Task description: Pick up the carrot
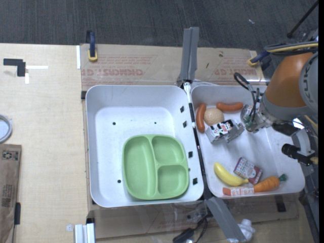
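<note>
Arm [291,87] enters from the right edge of the camera view, its orange band above the wrist, and slants down and leftward into the right bin [283,151]. Gripper [242,127] sits low in the upper middle of that bin, beside a black-and-white carton [221,129]; whether its jaws are apart or together cannot be told, and nothing can be seen clamped in it. Count of items: two white bins side by side. The left bin [101,135] holds one green divided plate [155,166] with three compartments. The right bin holds one carrot [267,184], one banana [228,174], two reddish sausages, one upright by the left wall [201,117] and one lying along the far wall [230,106], one pale round item [213,116] between them, the one carton, and one small red-and-white packet [247,169]. The carrot lies in the near right corner of the right bin, its tip pointing left, just beside the packet and near the banana. It sits well apart from the gripper, nearer the camera and to the right of it, with bare bin floor between.
</note>
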Available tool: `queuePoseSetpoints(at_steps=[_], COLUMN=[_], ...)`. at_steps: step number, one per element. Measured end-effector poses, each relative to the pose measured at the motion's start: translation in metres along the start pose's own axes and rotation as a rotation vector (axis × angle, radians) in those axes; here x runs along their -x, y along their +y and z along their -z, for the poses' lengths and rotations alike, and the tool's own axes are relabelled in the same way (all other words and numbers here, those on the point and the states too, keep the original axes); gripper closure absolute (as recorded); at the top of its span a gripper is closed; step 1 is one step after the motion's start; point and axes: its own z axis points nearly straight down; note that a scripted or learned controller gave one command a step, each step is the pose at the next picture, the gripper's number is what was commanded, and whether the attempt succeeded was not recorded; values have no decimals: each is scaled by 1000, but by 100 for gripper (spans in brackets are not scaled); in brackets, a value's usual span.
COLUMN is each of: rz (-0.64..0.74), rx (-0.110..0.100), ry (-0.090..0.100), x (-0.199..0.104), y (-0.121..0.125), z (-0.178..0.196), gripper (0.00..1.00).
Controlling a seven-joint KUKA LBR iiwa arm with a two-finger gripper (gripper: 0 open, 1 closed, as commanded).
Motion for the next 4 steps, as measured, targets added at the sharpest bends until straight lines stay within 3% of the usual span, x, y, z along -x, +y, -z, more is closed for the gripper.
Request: queuePoseSetpoints(at_steps=[1,2,3,4], rz=[-120,72,358,183], rx=[0,-1,1,1], ry=[-1,1,0,-1], x=[-24,-55,-65,-83], y=[-25,-85,-41,9], z=[197,77,59,111], gripper=[0,0,0,0])
